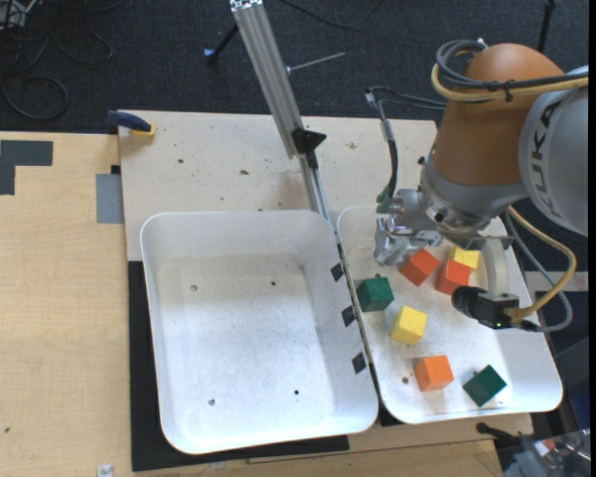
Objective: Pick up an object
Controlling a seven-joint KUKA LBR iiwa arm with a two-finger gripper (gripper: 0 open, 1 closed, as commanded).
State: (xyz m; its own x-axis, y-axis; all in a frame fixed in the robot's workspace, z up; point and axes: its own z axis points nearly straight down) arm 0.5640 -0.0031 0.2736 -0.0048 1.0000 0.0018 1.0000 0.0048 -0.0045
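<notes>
The grey arm with its orange band is reaching in from the right, and its claw [395, 238] is hanging low over the far left part of the right bin [536, 391]. Whether the claw is open or closed I cannot tell, since the wrist is covering most of it.

7 blocks are lying in the right bin. An orange-red block [418, 266] is sitting just beside the claw, a second orange-red block [451, 277] is lying next to it, and a yellow block [466, 258] is touching that one from behind. A green block [375, 293] is resting near the bin's left wall, with another yellow block [409, 325] close by. Nearer the front, an orange block [433, 372] and a dark green block [485, 385] are lying apart.

The left bin [169, 386] is sitting alongside on the desk [209, 157].
</notes>
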